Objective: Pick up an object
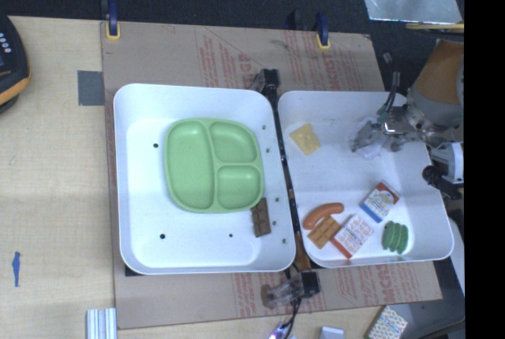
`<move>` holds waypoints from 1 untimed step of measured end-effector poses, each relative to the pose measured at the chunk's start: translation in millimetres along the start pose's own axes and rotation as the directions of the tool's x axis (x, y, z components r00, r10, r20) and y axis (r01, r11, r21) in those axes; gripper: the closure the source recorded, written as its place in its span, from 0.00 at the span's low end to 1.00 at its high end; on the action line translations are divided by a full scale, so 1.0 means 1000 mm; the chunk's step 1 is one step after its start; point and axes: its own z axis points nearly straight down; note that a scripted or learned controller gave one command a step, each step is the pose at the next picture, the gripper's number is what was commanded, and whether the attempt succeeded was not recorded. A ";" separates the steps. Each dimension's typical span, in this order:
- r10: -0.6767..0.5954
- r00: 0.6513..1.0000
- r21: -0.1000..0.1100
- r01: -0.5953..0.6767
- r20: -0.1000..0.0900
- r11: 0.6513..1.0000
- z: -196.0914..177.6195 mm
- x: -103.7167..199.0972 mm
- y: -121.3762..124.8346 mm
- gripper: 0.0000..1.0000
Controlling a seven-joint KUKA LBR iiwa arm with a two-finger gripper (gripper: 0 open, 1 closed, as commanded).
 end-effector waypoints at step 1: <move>0.001 1.000 0.006 -0.001 -0.002 1.000 0.001 0.000 0.039 0.00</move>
